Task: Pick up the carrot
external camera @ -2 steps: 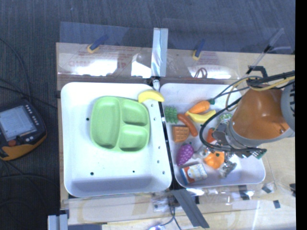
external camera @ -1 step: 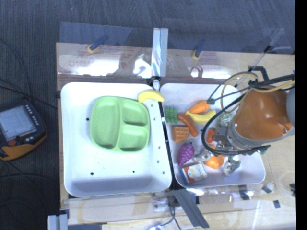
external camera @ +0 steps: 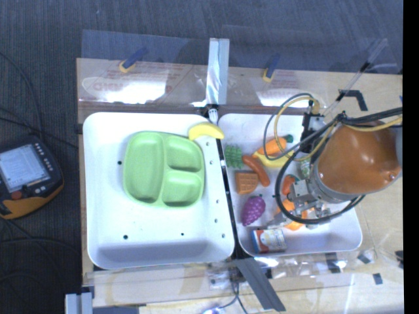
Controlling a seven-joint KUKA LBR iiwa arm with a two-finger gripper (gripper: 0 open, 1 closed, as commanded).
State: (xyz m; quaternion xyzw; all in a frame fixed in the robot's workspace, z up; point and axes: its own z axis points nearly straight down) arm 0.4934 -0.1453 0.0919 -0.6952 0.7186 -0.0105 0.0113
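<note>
Fingers (external camera: 302, 209): low in the right bin (external camera: 340, 241), aperture and any hold cannot be told. Carrot (external camera: 254, 164): orange, green-topped, left of the fingers, lying among the purple grapes (external camera: 254, 209), a can (external camera: 269, 240) and a banana (external camera: 205, 133). Advice: centre over the carrot's body, clear of neighbours. Left bin (external camera: 105, 241): green plate (external camera: 163, 167). Wooden surface (external camera: 91, 77); dark carpet (external camera: 39, 57); pendant (external camera: 27, 175).

Arm (external camera: 357, 162): the visible wrist section is a large rounded body with a glossy orange-brown band, highlights on its upper surface. Below it sits a grey metallic collar (external camera: 321, 191). Cables (external camera: 288, 120): several thin yellow and black leads loop out from the upper left of the body and run along it. Gripper (external camera: 298, 208): small silver-grey hardware with dark fittings, details too small to resolve.
</note>
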